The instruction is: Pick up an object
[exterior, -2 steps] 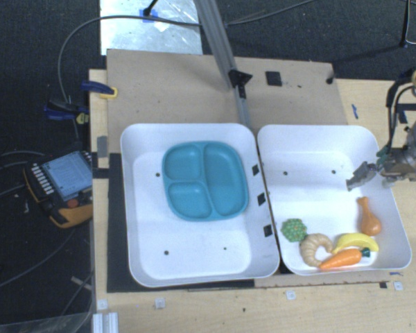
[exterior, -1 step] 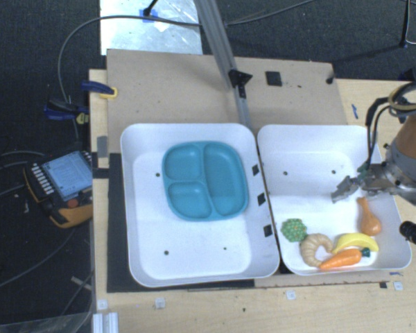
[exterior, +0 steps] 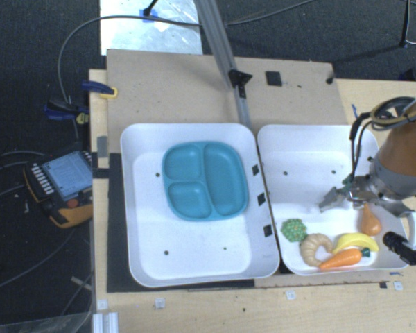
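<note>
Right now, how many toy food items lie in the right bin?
5, clustered at its near edge: broccoli, croissant, carrot, banana, pear. The arm may hide more.

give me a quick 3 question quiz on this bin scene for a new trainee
1. True or false: the blue divided plate lies in the right bin.
2. Which toy food lies nearest the left bin? A) carrot B) broccoli C) banana
3. Fill in: the gripper hangs over the ____ bin.

Key:
1. False; it lies in the left bin.
2. B.
3. Right.
</note>
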Tool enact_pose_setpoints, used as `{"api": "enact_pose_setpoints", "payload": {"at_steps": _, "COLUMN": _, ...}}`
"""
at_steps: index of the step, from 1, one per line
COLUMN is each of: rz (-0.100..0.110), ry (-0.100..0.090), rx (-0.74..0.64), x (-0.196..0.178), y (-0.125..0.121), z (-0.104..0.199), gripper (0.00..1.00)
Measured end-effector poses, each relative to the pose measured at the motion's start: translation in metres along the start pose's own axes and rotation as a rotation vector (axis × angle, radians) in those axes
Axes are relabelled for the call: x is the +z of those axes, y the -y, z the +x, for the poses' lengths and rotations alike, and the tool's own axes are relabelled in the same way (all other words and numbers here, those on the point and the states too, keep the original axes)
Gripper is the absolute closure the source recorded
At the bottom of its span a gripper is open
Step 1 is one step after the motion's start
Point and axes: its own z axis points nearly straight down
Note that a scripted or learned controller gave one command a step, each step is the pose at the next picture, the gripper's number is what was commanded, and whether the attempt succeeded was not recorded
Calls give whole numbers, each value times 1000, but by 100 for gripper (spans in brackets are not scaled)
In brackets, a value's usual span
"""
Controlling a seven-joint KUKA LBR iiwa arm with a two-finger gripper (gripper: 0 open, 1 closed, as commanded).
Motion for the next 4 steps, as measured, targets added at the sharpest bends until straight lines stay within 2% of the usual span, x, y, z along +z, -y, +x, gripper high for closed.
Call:
{"api": "enact_pose_setpoints", "payload": {"at_steps": 1, "rz": -5, "ry": 1, "rx": 1, "x": 29, "y": -2, "z": 0, "gripper": 0}}
{"api": "enact_pose_setpoints", "payload": {"at_steps": 2, "rz": -13, "ry": 3, "rx": 1, "x": 16, "y": -4, "z": -1, "gripper": 100}}
{"api": "enact_pose_setpoints", "payload": {"at_steps": 3, "rz": -8, "ry": 3, "rx": -4, "x": -47, "y": -12, "z": -2, "gripper": 100}}
{"api": "enact_pose_setpoints", "payload": {"at_steps": 4, "rz": -6, "ry": 2, "rx": -5, "x": -91, "y": -14, "z": -8, "gripper": 100}}
